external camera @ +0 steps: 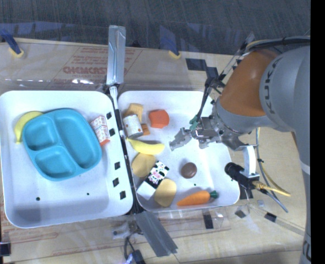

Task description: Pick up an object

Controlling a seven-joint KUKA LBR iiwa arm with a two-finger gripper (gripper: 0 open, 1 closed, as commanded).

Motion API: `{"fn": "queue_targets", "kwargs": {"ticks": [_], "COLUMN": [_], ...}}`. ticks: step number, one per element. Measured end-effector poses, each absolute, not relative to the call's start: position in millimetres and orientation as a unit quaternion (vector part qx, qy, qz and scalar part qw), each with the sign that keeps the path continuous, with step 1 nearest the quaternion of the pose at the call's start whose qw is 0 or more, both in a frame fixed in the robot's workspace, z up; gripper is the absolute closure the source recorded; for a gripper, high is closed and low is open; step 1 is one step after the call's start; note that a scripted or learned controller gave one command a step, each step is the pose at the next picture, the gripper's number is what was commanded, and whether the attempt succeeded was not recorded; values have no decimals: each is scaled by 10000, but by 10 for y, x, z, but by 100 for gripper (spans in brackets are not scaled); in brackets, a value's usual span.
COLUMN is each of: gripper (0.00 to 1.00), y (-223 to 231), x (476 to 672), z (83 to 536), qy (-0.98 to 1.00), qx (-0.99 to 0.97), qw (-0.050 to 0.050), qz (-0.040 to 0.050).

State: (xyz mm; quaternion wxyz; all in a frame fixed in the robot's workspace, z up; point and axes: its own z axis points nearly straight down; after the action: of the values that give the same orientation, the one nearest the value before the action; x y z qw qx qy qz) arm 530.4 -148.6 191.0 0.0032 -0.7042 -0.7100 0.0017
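Toys are sitting packed in the right bin (206, 98): banana (146, 146), orange block (159, 119), brown ball (188, 170), carrot (194, 198). Gripper (180, 139) is hovering over bare floor between banana and ball, fingers looking slightly spread, pinching nothing. Blue tray (63, 142) is lying in the left bin (19, 202).

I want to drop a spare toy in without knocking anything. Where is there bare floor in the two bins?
Left bin: the whole near strip below the blue tray is bare. Right bin: a patch at the far right past the orange block, though the claw hangs close by. Crowded: the right bin's left side and near edge, from banana to carrot.
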Motion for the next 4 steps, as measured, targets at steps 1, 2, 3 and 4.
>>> {"fn": "queue_targets", "kwargs": {"ticks": [1, 2, 3, 4], "gripper": [0, 0, 0, 100], "y": [-1897, -2054, -1936, -1943], "x": [5177, 5098, 4984, 4997], "z": [936, 1368, 914, 1003], "qy": [-7411, -8229, -8081, -8094], "qx": [-6714, -5682, -5891, -5872], "qw": [23, 1, 5, 1], "qz": [8, 2, -1, 3]}}
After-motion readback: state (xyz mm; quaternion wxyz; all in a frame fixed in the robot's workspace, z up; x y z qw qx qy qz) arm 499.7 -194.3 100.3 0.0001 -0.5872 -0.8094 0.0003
